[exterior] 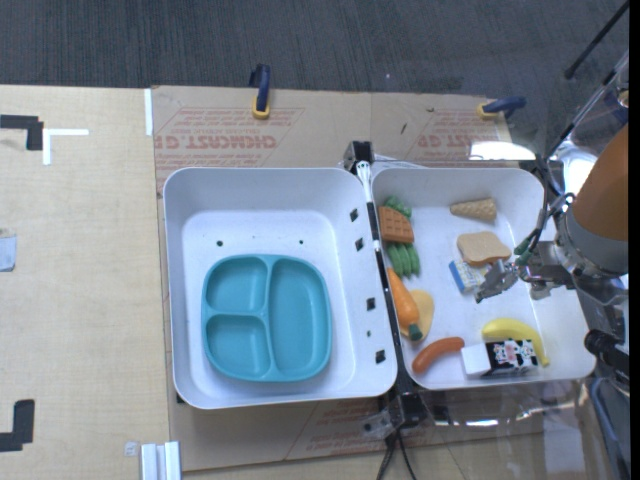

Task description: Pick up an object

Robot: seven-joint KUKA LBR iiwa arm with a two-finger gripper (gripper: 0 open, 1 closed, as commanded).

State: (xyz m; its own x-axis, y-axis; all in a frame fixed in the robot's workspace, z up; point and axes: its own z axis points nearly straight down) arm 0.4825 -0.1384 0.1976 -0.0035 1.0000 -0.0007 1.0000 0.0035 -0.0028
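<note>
The gripper (497,284) hangs open and empty just beside the bread slice (483,247), the blue packet (463,274) wedged against that slice's lower edge, so a slightly misplaced closing pinch could well catch the packet or simply nudge the bread away.

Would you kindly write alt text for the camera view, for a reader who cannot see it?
A robot arm reaches in from the right, its hand low over the right bin, which holds toy food: bread, banana, sausage, carrot and a small carton. The left bin holds a teal divided plate.
</note>
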